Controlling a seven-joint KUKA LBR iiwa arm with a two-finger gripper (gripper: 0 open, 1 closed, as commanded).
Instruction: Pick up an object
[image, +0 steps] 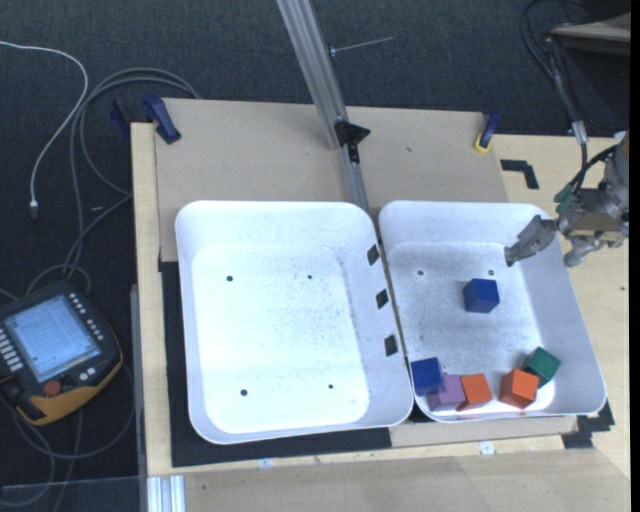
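Gripper (550, 249) at the right bin's far edge, fingers spread, nothing between them.

From where I stand, the arm comes in from the right and its gripper hangs over the upper right rim of the right bin (575, 330), one finger (525, 242) angled out over the white floor and the other out past the rim. A blue cube (481, 295) sits alone in the middle of that bin, near the finger but apart from it. Along the near wall lies a row of blocks: a second blue cube (426, 375), a purple block (449, 391) touching it, an orange block (476, 390), a red-orange block (519, 387), and a green block (543, 364) just beside that. The left bin (200, 240) shows only dark specks. A handheld control pad (50, 345) rests on the floor to the left.
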